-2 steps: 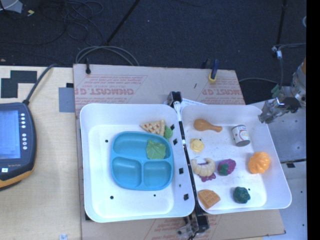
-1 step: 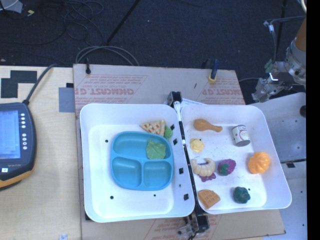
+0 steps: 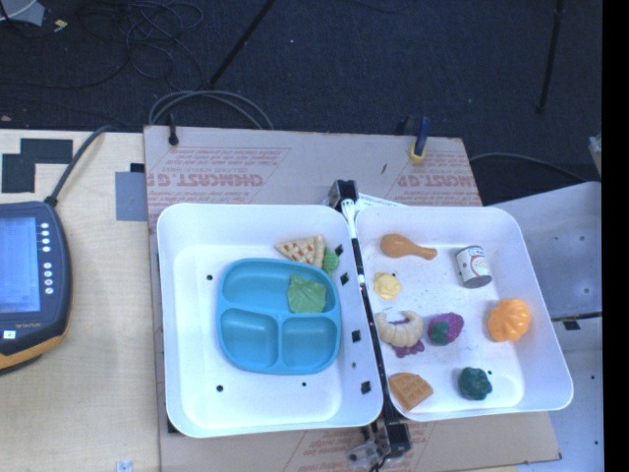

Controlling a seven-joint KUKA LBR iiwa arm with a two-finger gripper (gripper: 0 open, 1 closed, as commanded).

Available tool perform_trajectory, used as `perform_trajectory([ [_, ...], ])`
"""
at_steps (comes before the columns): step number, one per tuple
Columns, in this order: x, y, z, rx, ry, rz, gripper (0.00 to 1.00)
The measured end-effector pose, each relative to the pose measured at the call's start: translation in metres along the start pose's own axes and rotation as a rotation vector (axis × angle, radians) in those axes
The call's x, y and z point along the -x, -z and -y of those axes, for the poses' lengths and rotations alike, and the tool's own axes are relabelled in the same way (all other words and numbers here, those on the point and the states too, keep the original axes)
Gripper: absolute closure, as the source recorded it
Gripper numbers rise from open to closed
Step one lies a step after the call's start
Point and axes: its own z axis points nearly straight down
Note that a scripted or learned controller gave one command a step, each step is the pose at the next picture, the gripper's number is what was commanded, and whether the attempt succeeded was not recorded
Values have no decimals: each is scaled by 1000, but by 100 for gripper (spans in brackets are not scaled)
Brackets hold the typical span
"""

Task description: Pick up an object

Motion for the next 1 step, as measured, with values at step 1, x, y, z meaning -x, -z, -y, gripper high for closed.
perform_trajectory([
  [1,3,-185,90,-36,-3,-14,100],
])
